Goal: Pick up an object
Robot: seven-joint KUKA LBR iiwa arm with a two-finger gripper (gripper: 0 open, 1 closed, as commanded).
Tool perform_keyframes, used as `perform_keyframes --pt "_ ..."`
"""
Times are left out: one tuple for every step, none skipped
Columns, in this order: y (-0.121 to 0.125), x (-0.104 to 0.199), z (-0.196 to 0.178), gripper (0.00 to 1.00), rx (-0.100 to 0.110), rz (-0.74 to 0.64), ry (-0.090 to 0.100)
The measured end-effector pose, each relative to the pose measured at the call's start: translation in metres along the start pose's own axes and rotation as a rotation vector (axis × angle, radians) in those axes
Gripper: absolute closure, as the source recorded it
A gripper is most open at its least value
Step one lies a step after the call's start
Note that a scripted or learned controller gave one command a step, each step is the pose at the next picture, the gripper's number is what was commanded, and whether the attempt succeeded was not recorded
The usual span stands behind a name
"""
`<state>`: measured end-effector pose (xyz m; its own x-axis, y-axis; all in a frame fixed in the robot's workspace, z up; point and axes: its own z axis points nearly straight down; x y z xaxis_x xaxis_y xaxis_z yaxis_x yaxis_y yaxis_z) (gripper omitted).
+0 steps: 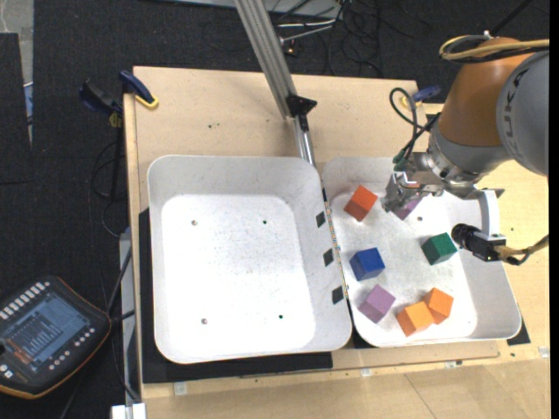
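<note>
Gripper (403, 197) was low in right bin (498, 326), near far rim; could not tell its state. Small purple block (407, 206) showed just under it, half hidden, touching or not unclear. Orange block (360, 203) lay just beside, toward divider. Blue block (367, 263), green block (438, 249) stood apart in middle. Left bin (175, 182) had wide open floor.

A pale wooden bench (227, 116) sits on a dark floor (61, 51) strewn with cables (349, 37); a teach pendant (44, 334) lies at lower left, blue clamps (131, 85) grip the bench edge.
</note>
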<state>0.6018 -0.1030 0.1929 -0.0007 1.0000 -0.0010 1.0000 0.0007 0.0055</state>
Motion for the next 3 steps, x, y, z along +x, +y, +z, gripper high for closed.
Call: perform_keyframes --pt "-0.005 0.008 -0.057 1.0 -0.002 -0.002 0.0" --pt "-0.003 0.008 -0.077 1.0 0.002 -0.002 0.0" --pt "0.013 0.063 -0.081 1.0 0.002 -0.008 0.002"
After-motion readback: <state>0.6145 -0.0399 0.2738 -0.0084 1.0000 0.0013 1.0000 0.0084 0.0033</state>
